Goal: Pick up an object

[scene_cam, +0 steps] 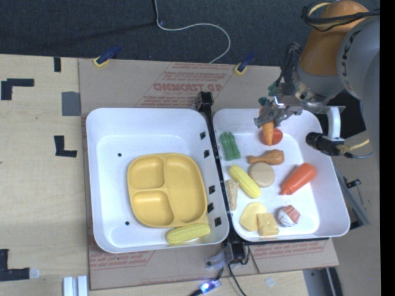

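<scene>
My gripper hangs over the back of the right bin, directly above a small orange-and-red round item and touching or nearly touching its top. The right bin also holds a green vegetable, a chicken drumstick, a yellow corn piece, a beige disc, an orange-red carrot, a cheese block and a red-and-white piece. The gripper body hides how the jaws stand.
The left bin holds a yellow divided plate and a corn cob by its front wall. A black clip divider joins the bins. The arm's orange band stands at the back right.
</scene>
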Controlling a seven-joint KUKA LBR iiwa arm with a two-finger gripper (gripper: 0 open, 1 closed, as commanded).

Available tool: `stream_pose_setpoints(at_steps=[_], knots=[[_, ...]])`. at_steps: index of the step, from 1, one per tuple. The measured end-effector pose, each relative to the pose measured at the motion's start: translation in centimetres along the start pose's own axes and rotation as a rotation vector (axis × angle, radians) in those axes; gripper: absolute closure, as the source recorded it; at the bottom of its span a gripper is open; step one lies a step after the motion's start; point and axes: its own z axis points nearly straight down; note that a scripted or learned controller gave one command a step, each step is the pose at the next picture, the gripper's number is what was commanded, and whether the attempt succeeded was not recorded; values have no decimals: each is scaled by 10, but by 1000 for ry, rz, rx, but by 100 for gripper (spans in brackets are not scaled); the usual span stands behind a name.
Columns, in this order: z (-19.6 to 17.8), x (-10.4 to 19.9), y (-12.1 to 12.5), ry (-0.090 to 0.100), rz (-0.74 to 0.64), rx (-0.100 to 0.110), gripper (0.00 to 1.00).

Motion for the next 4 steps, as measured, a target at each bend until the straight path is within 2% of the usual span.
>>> stream_pose_setpoints(at_steps=[1,2,3,4], knots=[[-12,0,0,1,0,4,100],[-5,25,-36,1,-1,9,100],[-21,36,-58,2,-1,7,100],[-17,46,-64,2,-1,8,100]])
